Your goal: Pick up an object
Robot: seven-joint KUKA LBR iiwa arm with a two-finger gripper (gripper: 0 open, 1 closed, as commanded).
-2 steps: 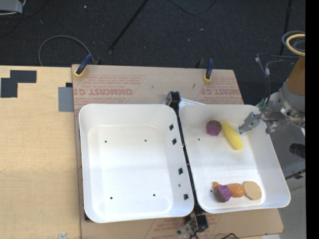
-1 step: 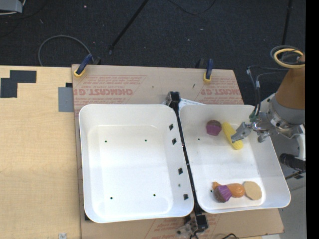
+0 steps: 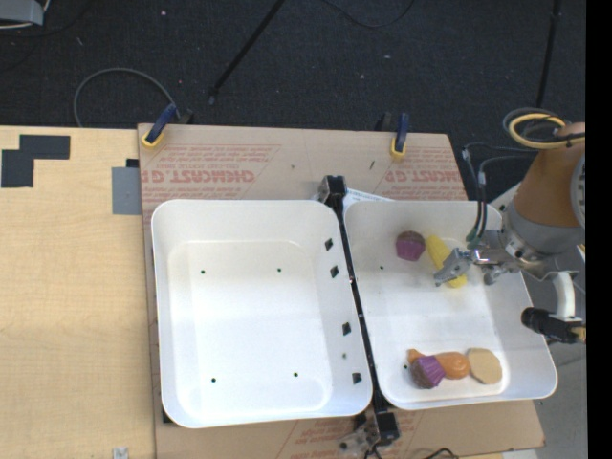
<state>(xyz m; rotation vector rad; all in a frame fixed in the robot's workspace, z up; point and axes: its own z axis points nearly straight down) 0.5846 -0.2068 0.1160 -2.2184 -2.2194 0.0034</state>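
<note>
We record a yellow object (image 3: 440, 253), smooth and elongated, lying in the right bin (image 3: 402, 390) beside a rounded purple piece (image 3: 410, 246). Near the front wall sit a purple-orange item (image 3: 435, 367) and a tan disc (image 3: 485, 365). The gripper (image 3: 456, 270) touches the yellow object's end; whether it grasps, we cannot tell.
</note>
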